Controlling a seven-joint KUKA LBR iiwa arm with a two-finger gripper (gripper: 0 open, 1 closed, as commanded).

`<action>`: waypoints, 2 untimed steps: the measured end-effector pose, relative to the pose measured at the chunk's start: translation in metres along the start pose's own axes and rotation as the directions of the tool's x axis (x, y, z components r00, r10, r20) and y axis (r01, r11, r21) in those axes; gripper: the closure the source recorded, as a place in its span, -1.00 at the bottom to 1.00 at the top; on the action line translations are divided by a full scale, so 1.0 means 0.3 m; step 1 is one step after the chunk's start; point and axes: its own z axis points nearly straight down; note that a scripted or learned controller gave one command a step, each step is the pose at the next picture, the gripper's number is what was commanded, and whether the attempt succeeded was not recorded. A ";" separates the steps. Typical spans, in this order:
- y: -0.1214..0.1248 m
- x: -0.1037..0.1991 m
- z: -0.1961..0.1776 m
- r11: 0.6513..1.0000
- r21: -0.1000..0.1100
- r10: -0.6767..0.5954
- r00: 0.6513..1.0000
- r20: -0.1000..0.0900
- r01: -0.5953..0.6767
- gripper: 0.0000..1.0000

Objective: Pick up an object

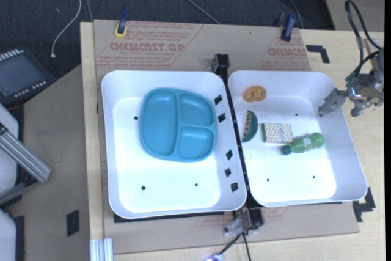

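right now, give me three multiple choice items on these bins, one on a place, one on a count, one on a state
1. Where does the blue divided plate lie?
A. in the left bin
B. in the right bin
C. on the bench outside both bins

2. How many things lie in the right bin?
A. two
B. four
C. six

3. How does the green bottle rest?
A. upright
B. on its side
C. in the end effector

Answers:
1. A, the plate sits inside the left bin's walls.
2. B, pretzel, watermelon slice, small patterned box and bottle.
3. B, its length runs along the bin floor.
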 end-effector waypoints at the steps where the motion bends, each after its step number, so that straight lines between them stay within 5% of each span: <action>1: 0.010 0.002 -0.027 1.000 -0.014 -0.004 1.000 0.004 0.004 -1.00; 2: -0.002 0.036 0.154 1.000 -0.008 -0.004 1.000 0.001 0.004 -1.00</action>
